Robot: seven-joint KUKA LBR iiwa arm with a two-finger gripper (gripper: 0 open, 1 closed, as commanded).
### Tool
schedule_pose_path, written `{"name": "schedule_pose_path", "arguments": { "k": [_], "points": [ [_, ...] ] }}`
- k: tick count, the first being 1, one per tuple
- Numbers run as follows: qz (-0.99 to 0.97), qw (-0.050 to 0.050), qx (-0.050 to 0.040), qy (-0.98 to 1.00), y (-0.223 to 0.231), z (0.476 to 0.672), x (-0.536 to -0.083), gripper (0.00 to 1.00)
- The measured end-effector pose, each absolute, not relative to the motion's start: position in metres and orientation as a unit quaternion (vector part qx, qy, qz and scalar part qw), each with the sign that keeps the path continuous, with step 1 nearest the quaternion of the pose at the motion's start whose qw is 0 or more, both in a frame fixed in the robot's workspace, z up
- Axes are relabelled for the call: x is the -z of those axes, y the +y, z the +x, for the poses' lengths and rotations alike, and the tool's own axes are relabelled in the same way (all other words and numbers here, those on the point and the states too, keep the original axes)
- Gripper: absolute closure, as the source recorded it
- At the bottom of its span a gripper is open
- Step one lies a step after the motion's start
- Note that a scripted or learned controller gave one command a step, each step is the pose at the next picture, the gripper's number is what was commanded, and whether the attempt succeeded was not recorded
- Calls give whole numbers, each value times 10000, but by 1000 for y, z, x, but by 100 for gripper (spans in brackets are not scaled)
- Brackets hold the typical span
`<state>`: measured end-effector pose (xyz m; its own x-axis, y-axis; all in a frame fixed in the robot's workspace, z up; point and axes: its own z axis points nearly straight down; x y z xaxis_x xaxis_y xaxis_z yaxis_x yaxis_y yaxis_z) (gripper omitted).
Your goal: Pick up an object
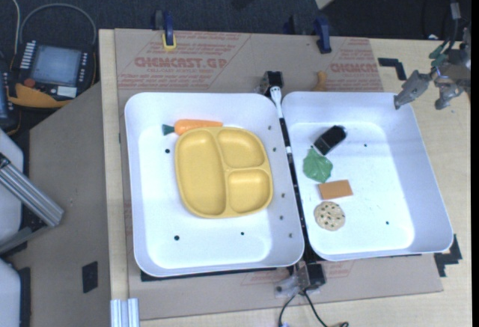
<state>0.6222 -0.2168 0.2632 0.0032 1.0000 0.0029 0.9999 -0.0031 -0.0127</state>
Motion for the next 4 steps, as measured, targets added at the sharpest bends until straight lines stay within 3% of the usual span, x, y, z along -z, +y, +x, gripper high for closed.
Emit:
{"name": "schedule_pose_path", "arguments": {
  "k": [1, 4],
  "points": [
    [-7070, 1, -2, -7072, -216, 625, -270, 0],
    [-7065, 31, -15, -7077, -218, 629, -117, 0]
  ]
}}
